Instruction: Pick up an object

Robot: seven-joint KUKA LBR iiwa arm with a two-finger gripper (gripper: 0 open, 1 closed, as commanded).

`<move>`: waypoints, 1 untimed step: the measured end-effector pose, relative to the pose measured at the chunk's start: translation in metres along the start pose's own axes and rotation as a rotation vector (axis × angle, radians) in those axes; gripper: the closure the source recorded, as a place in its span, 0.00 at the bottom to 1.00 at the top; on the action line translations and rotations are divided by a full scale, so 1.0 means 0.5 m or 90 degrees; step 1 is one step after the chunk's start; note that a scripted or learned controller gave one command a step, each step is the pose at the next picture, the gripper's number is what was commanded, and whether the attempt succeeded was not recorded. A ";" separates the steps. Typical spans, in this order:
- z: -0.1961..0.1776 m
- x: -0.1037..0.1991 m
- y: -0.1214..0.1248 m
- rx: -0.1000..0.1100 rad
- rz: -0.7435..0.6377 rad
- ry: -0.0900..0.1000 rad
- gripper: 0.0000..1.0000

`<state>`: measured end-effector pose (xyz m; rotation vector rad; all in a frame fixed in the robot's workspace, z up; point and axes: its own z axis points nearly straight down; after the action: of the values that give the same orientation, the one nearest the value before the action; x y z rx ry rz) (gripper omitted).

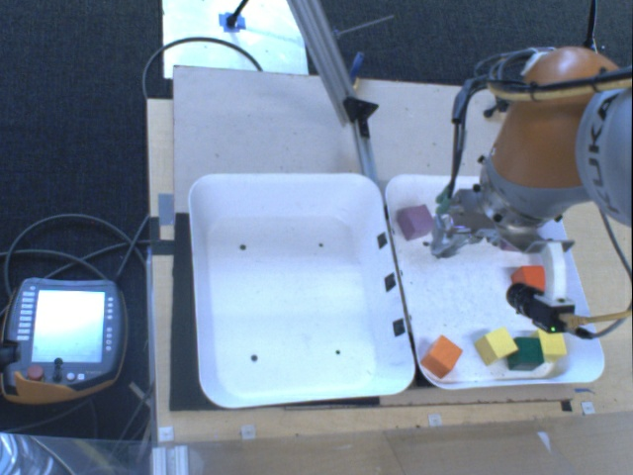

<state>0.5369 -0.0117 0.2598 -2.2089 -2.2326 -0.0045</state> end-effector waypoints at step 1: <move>0.019 0.081 -0.016 0.000 0.001 0.000 1.00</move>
<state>0.5284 0.0289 0.2503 -2.2101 -2.2316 -0.0038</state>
